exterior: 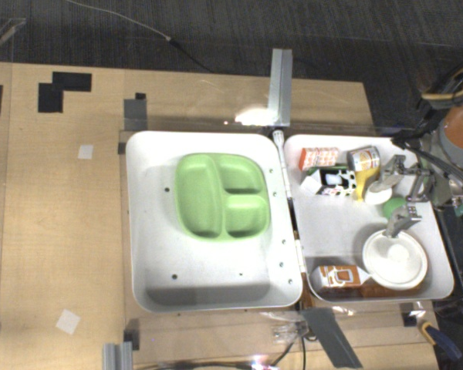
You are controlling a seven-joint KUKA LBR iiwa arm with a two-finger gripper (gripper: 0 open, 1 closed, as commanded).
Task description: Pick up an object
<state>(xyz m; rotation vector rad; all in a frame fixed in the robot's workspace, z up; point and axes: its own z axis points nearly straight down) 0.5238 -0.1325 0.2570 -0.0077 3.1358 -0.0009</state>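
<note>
Pick not yet made
Gripper hangs over the white bowl in the right bin; grip state unreadable; nothing lifted.

- The place looked like a robotics lab, not a home.
- A plywood bench carried black tape marks and metal brackets.
- Two white bins sat fixed side by side on it.
- Loose cables ran across dark carpet beyond the bench.
</note>
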